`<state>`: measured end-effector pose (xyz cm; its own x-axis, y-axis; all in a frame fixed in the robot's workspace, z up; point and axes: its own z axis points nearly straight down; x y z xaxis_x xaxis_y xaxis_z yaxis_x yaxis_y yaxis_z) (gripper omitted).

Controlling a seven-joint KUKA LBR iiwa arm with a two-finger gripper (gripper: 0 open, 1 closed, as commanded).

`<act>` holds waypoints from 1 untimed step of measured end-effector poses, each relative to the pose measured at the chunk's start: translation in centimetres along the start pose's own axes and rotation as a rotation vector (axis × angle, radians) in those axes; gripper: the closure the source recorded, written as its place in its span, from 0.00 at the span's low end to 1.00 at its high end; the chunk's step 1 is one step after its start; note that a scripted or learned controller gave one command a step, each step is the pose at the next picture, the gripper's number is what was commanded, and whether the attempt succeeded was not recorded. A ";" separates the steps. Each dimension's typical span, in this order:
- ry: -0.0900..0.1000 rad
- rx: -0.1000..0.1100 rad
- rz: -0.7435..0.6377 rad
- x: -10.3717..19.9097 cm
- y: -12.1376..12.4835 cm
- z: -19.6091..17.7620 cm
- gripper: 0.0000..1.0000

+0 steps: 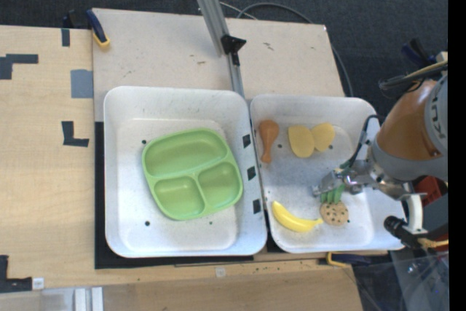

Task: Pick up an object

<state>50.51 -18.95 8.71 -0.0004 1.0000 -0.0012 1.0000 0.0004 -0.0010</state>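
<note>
- While you look down on the right bin (364, 109), you see the gripper (332, 191) lowered over a small green object (333, 194), just above the cookie (334, 213).
- You cannot tell from this view how far the claw is parted, or whether it has hold of the green piece.
- You find a banana (295, 218) lying left of the cookie, near the bin's front wall.
- You see a drumstick (267, 138) and two yellow chips (311, 138) toward the back of that bin.
- You have a green divided plate (191, 172) resting in the left bin (120, 156).
</note>
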 end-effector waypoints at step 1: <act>0.001 0.000 -0.002 0.1 0.0 -1.2 1.00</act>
<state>50.54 -18.88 9.93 -0.0019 1.0000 0.0001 1.0000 0.0019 -0.0012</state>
